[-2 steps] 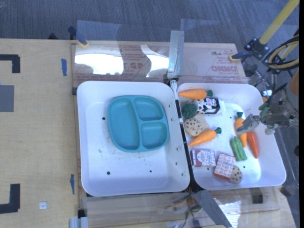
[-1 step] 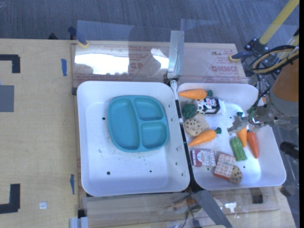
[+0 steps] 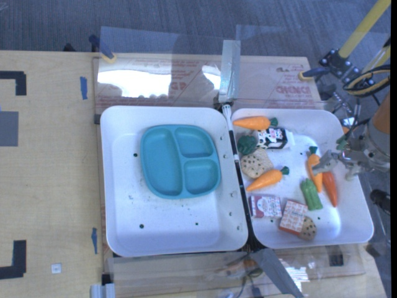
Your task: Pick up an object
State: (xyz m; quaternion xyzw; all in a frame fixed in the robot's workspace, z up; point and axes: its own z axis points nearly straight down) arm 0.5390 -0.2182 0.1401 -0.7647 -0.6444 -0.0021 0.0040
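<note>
Gripper (image 3: 335, 160): over right bin's right side; finger state unclear
Right bin (image 3: 356, 228): carrots, toy food
Left bin (image 3: 118, 166): blue divided plate (image 3: 180, 160)

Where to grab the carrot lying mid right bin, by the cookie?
Across the orange body of the carrot, from above. It lies flat and slanted, leafy end up-right, so set the fingers square to its length. The cookie crowds its upper-left side.

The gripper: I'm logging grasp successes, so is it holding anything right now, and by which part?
It cannot be told. The gripper sits over the right bin, near an orange carrot, but no thing shows between its fingers.
</note>
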